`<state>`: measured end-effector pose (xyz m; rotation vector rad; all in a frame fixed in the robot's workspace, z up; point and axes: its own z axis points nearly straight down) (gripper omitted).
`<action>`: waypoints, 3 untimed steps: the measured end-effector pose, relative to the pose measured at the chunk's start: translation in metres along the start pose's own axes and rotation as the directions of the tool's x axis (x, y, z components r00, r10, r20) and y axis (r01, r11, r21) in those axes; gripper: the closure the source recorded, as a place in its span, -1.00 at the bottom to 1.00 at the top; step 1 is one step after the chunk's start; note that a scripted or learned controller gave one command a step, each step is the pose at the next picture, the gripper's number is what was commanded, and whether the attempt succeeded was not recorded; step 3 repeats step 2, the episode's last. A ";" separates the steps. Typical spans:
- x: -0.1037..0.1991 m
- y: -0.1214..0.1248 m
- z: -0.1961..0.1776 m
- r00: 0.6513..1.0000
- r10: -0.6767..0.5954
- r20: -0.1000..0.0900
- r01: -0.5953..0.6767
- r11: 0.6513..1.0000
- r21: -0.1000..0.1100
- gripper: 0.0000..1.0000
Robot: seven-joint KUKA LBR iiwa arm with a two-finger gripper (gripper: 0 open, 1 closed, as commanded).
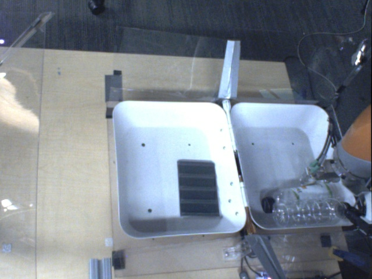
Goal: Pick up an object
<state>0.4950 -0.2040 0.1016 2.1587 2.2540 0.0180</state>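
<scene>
Landmark = the divider strip [230,77] betw. the two bins. Left of it, the left bin [131,156] has open floor all round, exc. a dark ribbed block [198,188] lying flat toward its near side, a bit left of the strip's line. Right of it, the right bin [279,118] is free in its far half; near wall blocked by a clear plastic bottle [302,208] on its side, w/ the arm [354,147] and cables crowding the far-right corner.

clear plastic bottle [302,209] (glossy), matt white bins [168,121].
</scene>
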 end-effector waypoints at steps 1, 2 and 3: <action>0.052 0.108 -0.092 0.988 -0.154 -0.008 0.154 0.988 0.014 1.00; 0.052 0.107 -0.092 0.988 -0.154 -0.008 0.154 0.988 0.015 -1.00; 0.052 0.107 -0.092 0.988 -0.154 -0.008 0.154 0.988 0.015 -1.00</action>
